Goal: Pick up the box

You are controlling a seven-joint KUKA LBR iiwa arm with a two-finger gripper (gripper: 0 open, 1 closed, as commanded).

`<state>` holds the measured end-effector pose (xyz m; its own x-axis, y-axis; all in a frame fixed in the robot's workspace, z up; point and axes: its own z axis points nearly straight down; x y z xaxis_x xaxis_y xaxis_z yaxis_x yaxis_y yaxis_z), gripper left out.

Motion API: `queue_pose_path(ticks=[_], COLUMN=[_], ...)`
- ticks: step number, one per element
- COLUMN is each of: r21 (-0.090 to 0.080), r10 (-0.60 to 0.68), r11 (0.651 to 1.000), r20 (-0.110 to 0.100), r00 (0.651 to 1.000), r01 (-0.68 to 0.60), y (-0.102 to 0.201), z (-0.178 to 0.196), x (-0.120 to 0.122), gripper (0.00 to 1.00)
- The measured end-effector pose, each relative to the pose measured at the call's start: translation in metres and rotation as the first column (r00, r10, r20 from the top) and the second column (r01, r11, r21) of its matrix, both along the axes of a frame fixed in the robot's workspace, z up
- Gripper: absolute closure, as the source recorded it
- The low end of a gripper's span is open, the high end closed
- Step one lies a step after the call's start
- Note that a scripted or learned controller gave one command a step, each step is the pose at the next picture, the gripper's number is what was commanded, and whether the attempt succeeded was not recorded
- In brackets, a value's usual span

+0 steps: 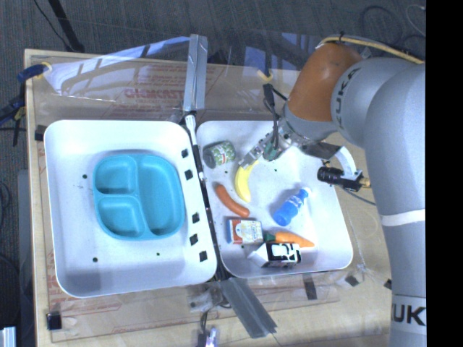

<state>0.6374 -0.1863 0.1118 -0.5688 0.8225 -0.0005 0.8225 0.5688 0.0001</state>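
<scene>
- The arm (376, 121) is cut off by the frame at three o'clock and five o'clock; its base lies out of view.
- The gripper (266, 152) is small and partly covered by the wrist; whether it is spread or closed cannot be told.
- The banana (244, 181) has its twelve o'clock end under the gripper.
- The box (244, 231) bears print too small to read.
- The dark carton (282, 253) hides part of the carrot (295, 239).
- The can (219, 153) has a blurred label.
</scene>
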Motion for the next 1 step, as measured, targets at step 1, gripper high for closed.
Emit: queue_pose_path(ticks=[1], r21=[-0.007], r10=[-0.046], r11=[0.999], r20=[0.036], r00=[0.998], r01=[0.047], y=[-0.0179], z=[-0.0030], x=[-0.0442], gripper=[0.00])
